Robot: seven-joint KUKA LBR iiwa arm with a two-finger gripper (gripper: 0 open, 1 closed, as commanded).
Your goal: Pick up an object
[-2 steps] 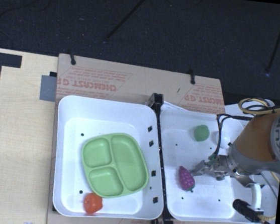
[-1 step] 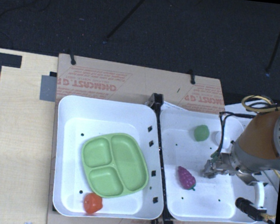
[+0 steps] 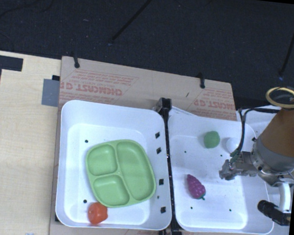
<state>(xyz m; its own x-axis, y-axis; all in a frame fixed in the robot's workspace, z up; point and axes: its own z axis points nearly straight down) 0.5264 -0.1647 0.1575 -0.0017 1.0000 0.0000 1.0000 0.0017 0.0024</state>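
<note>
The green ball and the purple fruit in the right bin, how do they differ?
The green ball is round and smooth-looking; the purple fruit is longer and bumpy, like grapes. The ball sits toward the bin's far side, the fruit nearer its middle. Both are small, lie loose, and neither is held by the gripper.

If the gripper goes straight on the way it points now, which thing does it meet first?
The gripper points toward the view's left and down over the right bin. It would probably reach the bin floor first, between the green ball and the purple grape bunch. Depth is unclear from one view.
</note>
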